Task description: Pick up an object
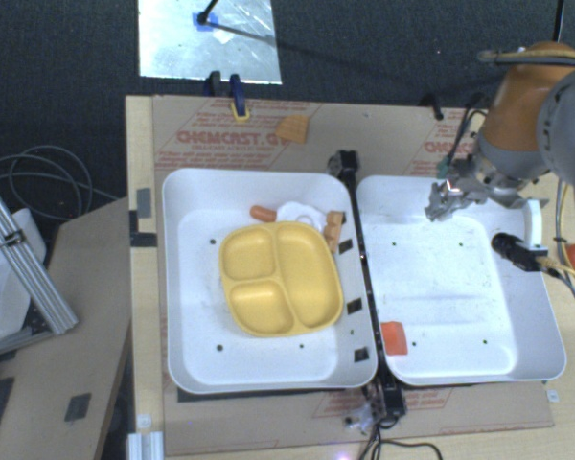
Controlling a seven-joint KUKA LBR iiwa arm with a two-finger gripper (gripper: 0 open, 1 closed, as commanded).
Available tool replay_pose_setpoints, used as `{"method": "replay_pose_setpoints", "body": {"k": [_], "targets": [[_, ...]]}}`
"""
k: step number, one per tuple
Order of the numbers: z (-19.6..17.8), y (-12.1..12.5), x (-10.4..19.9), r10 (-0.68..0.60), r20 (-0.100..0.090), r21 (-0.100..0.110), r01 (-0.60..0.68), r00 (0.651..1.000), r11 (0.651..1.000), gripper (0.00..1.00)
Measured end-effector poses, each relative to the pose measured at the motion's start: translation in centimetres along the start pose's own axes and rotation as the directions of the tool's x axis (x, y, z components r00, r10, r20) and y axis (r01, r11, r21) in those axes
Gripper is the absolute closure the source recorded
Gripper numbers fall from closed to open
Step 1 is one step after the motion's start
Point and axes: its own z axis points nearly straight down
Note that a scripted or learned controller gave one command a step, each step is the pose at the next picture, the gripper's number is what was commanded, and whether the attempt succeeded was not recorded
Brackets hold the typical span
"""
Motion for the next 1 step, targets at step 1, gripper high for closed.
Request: {"method": "replay_pose_setpoints", "body": {"k": [1], "targets": [[-0.93, 0.02, -0.49, 0.007, 0.004, -0.008, -0.007, 1.0, 1.0, 0.0]]}}
